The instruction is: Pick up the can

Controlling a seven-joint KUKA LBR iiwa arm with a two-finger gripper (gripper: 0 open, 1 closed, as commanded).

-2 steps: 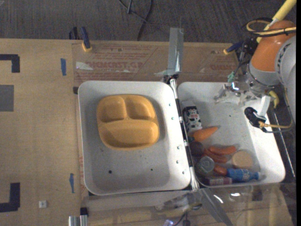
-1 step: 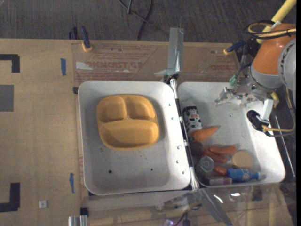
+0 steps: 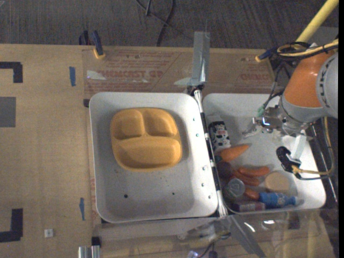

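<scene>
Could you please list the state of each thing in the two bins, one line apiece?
can: lying in the right bin by the divider, not gripped
carrot: lying flat beside the can
yellow divided tray: resting flat in the left bin
blue bottle: on its side near the front wall
gripper: above the right bin, apart from the can
</scene>
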